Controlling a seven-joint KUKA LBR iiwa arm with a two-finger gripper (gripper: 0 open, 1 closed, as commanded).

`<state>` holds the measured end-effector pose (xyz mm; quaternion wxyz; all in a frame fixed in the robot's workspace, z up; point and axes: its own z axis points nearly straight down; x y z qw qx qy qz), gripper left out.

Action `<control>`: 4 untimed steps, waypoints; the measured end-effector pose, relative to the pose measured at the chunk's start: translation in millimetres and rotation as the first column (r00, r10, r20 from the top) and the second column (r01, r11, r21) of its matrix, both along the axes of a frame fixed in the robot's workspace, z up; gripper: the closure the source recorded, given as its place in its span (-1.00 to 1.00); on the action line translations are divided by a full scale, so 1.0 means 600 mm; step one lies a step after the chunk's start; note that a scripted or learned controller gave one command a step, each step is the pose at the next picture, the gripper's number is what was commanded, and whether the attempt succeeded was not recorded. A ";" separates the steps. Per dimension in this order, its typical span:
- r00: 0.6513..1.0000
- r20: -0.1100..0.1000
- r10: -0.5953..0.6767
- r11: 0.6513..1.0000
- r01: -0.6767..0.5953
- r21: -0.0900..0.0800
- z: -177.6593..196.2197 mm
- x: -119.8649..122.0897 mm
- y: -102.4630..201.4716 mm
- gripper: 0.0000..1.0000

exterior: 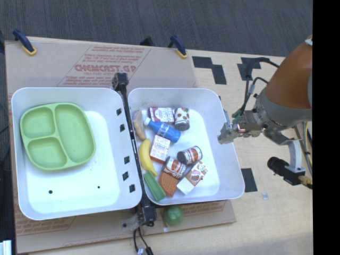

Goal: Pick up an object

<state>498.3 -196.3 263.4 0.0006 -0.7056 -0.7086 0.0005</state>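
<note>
Gripper [227, 134] beside right bin's [229, 166] rim (arm's side)

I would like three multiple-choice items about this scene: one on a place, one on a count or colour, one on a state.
1. Where does the green tray lie?
A. left bin
B. right bin
C. bare bench

2. How many compartments does the tray have?
A. two
B. three
C. five

3. Where is the claw?
A. over the tray
B. among the right bin's items
C. at that bin's right rim, away from the items

Answers: 1 A, it rests on the left bin's floor. 2 B, two small and one long. 3 C, it sits at the rim, apart from the banana and cans.
</note>
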 end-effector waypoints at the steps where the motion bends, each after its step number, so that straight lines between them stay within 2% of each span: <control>1: 1.000 -0.001 0.002 1.000 -0.002 0.000 -0.078 0.115 0.001 1.00; 2: 1.000 0.002 0.002 1.000 -0.002 0.000 -0.032 0.121 0.068 1.00; 3: 1.000 -0.002 0.003 1.000 -0.003 0.000 -0.058 0.121 0.078 1.00; 4: 1.000 0.000 0.002 1.000 -0.002 0.000 -0.085 0.213 0.115 1.00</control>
